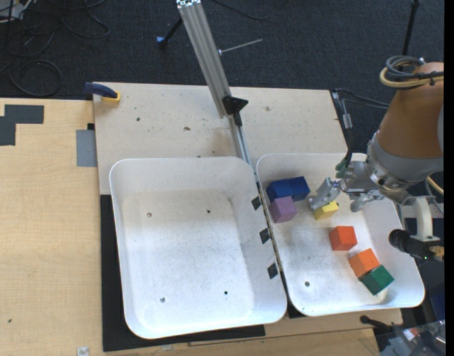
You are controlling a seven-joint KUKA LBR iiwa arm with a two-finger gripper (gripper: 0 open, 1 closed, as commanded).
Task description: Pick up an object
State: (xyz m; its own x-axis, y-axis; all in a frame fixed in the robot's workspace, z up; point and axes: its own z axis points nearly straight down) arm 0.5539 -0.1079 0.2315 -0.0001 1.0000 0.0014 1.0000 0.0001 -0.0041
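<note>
The right bin (405, 295) holds several blocks. A blue block (288, 188) sits at its far left, with a purple block (283, 208) against its near side. A small yellow block (327, 211) lies near the middle. A red block (343, 237), an orange block (363, 261) and a green block (377, 279) run toward the near right corner. My gripper (340, 199) hangs low over the far middle of this bin and stands open. One fingertip (320, 196) is just above the yellow block, the other (362, 201) is to its right. Nothing sits between them.
The left bin (130, 176) lies beside the right one, with a divider ridge (264, 228) carrying black clips between them. A slanted aluminium bar (208, 58) rises behind the bins. The arm's orange-banded body (412, 124) overhangs the right bin's far right corner.
</note>
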